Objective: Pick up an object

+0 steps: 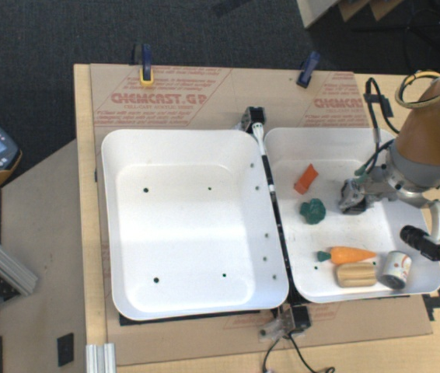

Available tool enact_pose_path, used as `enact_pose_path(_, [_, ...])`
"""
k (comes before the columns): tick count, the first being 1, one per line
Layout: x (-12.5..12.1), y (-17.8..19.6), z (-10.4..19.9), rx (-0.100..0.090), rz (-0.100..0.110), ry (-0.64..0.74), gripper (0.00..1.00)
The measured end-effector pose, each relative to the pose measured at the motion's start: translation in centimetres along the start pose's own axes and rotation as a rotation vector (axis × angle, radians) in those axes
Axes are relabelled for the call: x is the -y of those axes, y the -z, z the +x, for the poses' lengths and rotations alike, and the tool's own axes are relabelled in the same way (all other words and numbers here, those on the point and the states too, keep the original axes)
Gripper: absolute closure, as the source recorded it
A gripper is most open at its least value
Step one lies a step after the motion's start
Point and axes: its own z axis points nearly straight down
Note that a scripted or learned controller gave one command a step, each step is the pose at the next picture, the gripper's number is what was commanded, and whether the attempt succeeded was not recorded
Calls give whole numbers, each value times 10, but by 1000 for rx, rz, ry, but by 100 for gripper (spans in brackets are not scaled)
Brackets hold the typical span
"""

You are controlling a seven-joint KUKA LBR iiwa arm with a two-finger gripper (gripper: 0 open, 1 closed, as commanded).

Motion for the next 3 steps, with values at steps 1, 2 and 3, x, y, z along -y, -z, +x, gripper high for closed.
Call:
enact_pose_path(1, [70, 52, 66, -5, 9, 4, 100])
enact_pose_path(2, [73, 167, 91, 0, -7, 6, 100])
enact_pose_path(3, [11, 113, 151, -1, -3, 6, 100])
